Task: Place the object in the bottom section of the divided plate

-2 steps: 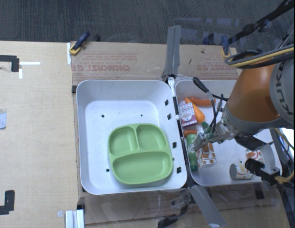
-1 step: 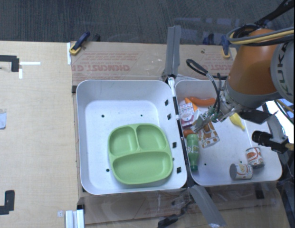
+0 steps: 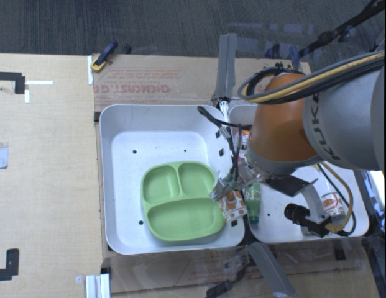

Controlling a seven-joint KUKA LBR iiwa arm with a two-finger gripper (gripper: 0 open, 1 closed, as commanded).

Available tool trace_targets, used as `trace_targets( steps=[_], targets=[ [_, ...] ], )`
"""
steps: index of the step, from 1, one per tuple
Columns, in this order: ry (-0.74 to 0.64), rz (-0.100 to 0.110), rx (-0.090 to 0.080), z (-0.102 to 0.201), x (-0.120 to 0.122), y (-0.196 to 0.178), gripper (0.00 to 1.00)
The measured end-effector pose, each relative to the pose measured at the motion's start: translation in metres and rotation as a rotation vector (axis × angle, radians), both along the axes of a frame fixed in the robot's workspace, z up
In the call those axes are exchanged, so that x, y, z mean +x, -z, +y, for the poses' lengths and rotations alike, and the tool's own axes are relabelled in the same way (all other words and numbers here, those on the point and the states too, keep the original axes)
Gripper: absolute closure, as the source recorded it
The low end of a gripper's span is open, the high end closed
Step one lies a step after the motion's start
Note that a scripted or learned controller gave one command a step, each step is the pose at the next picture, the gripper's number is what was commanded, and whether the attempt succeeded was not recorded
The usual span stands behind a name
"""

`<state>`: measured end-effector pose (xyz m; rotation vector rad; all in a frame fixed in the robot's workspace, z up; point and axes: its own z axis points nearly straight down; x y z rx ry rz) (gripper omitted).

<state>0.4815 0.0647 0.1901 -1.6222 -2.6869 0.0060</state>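
A light green divided plate lies in the left white bin, with two small sections at the top and one large section at the bottom. My gripper hangs over the plate's right rim, by the wall between the two bins. A small orange and white packet sits between its fingers, just past the right end of the bottom section. The arm's grey and orange wrist covers most of what lies above the gripper.
A green tube-like item lies in the right bin close to the dividing wall. An orange and white item rests further right. Black cables trail over the left bin's upper right corner.
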Motion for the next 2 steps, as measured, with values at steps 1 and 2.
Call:
trace_targets(
  steps=[1, 2],
  targets=[
    [-0.32, -0.003, 0.001, 0.0728, -0.004, 0.0023, 1.0],
    [-0.32, -0.003, 0.001, 0.0725, -0.0039, 0.0021, 0.0]
  ],
)
